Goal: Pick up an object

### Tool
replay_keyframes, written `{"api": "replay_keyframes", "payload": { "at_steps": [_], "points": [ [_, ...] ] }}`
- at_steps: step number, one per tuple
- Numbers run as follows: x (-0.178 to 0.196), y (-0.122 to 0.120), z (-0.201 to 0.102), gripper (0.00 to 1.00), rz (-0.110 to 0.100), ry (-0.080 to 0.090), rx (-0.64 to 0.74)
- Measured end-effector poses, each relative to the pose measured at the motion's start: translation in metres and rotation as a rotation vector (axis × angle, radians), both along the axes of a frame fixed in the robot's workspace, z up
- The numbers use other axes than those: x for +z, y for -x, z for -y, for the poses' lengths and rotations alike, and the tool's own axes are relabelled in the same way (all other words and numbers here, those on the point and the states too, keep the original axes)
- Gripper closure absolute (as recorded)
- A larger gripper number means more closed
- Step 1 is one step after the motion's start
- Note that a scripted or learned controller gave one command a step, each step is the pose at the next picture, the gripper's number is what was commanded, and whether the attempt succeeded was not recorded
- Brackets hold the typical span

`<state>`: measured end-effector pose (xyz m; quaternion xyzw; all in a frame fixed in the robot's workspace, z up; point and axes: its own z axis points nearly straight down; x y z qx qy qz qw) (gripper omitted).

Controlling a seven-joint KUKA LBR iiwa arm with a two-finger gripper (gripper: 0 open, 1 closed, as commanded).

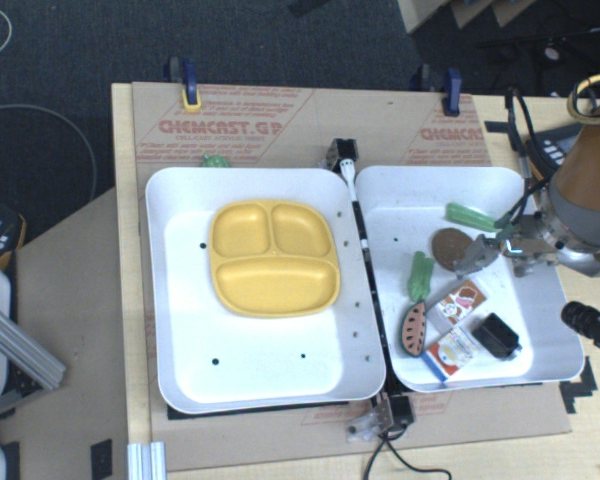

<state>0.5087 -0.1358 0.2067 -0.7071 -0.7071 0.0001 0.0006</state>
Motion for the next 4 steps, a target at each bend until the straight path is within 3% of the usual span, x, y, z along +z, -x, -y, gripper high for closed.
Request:
{"api": "replay_keyframes", "payload": {
  "at_steps": [1,2,3,4],
  "points": [
    [-0.101,0.021,-0.031,0.00,0.023,0.010,-0.004],
    [-0.110,-0.036,-0.025,0.00,0.016,0.009,-0.004],
    [-0.109,-0.005,-0.036,0.00,0.054,0.021,0.002],
    [-0.096,-0.006,-0.031,1.00,0.060,0.029,-0.007]
  ]
}}
